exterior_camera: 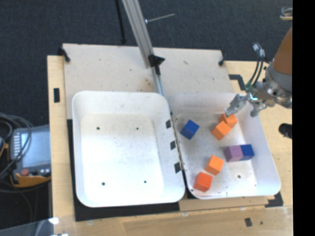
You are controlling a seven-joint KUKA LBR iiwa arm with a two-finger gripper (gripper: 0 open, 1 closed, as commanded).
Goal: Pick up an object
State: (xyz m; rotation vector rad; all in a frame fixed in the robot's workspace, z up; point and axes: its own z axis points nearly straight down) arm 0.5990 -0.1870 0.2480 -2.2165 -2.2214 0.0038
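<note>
A: Bench surroundings, overhead view. What sits outside the bins?

B: Pale wooden bench point(56, 146) on dark carpet point(49, 14). A beige board point(113, 68) lies across its far half, black clips at the corners.

A: The mast?

B: Aluminium rail point(135, 18), slanting from the top edge down to a black bracket point(156, 61) at the board's middle, where the bins meet. A thin rod point(160, 18) juts from it, toward the right.

A: Left edge?

B: A handheld control pendant point(27, 151) with a grey screen, orange underside, and black cables point(6, 127) looped beside it on the carpet.
</note>
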